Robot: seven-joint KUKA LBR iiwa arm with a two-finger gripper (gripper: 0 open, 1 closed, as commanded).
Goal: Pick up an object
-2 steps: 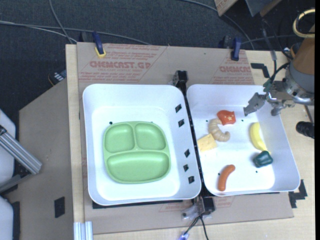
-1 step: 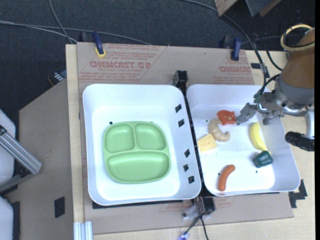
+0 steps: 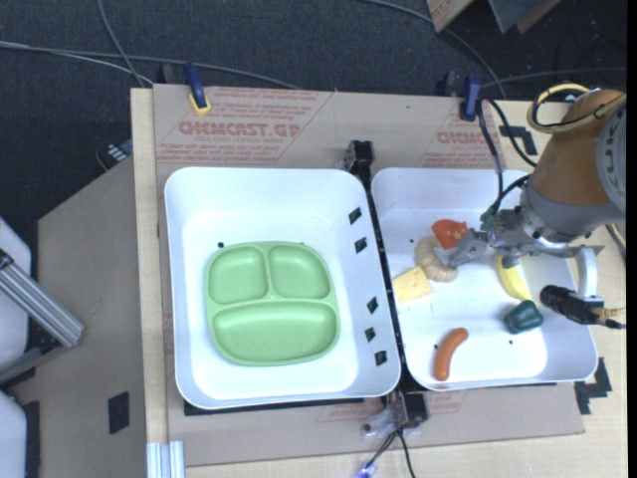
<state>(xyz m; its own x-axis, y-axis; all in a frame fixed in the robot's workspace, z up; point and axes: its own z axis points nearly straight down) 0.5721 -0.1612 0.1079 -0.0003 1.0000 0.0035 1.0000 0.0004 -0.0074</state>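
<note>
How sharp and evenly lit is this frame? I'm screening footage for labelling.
Camera view: even, soft lighting, faint shadows inside the left bin; green tray and hot dog sharp; the gripper slightly soft over the right bin; no strong glare.

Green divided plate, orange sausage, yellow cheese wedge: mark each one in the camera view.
green divided plate (image 3: 273, 302), camera view, on the ridge between its compartments.
orange sausage (image 3: 449, 354), camera view, mid-length of its body.
yellow cheese wedge (image 3: 412, 286), camera view, centre of its top face.
</note>
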